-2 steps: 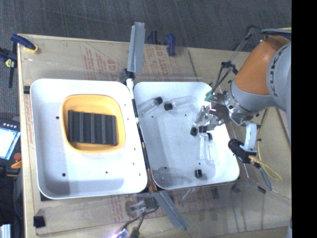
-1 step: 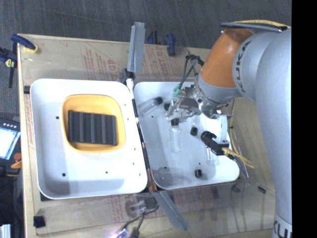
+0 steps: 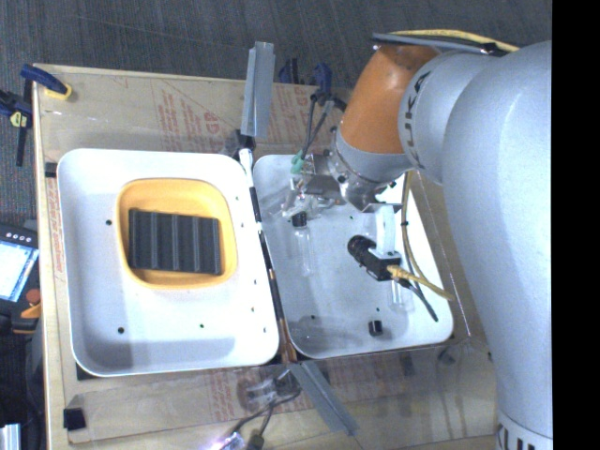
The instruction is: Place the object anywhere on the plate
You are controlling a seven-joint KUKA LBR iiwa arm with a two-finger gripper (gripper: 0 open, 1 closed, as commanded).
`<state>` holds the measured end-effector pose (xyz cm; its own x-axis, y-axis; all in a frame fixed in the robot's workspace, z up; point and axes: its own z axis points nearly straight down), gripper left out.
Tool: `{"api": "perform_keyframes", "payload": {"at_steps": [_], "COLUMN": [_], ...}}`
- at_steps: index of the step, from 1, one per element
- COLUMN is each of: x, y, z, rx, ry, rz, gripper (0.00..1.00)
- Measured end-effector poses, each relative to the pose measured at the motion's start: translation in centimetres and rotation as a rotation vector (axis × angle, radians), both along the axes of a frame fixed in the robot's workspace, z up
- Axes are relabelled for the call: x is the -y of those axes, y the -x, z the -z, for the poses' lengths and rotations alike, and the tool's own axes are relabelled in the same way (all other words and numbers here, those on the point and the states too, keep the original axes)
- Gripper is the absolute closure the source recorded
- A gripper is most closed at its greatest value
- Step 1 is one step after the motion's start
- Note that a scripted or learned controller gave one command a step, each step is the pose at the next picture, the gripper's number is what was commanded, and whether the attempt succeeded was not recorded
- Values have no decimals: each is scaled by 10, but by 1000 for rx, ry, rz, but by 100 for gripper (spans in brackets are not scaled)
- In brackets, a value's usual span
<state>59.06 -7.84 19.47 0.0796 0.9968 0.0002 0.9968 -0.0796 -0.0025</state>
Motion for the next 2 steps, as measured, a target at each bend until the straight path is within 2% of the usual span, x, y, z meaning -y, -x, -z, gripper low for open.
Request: {"api": "perform_keyframes", "payload": {"at_steps": [1, 2], "x": [-87, -87], "y": [-29, -29], "z": [-6, -6], "rx": [1, 0], "ry": [-1, -1], "rz": [-107, -107], "gripper": [100, 0]}}
